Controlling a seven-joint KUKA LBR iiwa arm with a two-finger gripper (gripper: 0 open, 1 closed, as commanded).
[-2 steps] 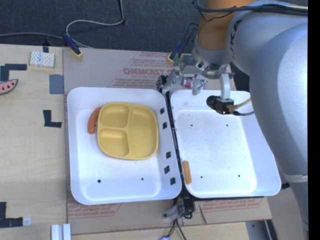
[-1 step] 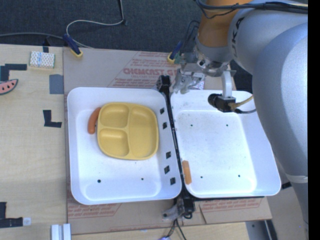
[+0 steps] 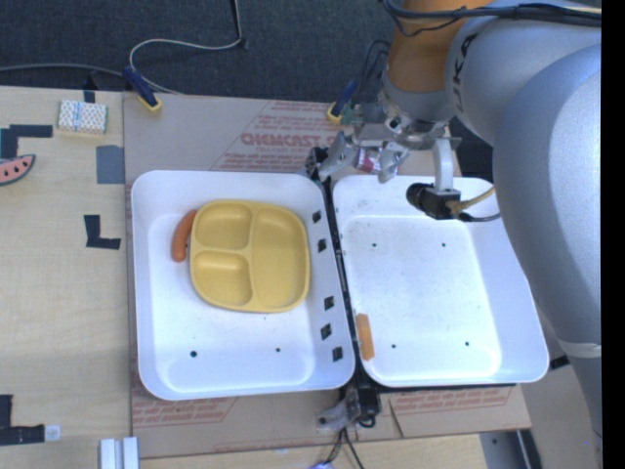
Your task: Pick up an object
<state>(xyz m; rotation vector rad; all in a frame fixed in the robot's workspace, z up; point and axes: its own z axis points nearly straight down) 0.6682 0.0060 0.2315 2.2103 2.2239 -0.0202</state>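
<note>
Two white bins sit side by side on the counter (image 3: 59, 291). In the left bin (image 3: 156, 360) lies a yellow plate (image 3: 249, 255) with three parts. An orange carrot (image 3: 181, 236) lies just beside the plate, on its left edge, partly tucked under it. In the right bin (image 3: 439, 291) there is a small orange piece (image 3: 364, 336) lying near the bin's left wall, close to the front. The big grey arm (image 3: 547, 106) comes in from the right, with an orange band (image 3: 439, 13) near its top. The end effector (image 3: 376, 154) hangs over the far edge of the right bin, near the place where the two bins meet. I cannot tell how it is set, and I see nothing held in it. It is well apart from the plate, the carrot and the small orange piece. On the far left of the counter lie a small checked block (image 3: 82, 117) and a slice that looks like watermelon (image 3: 14, 169).
</note>
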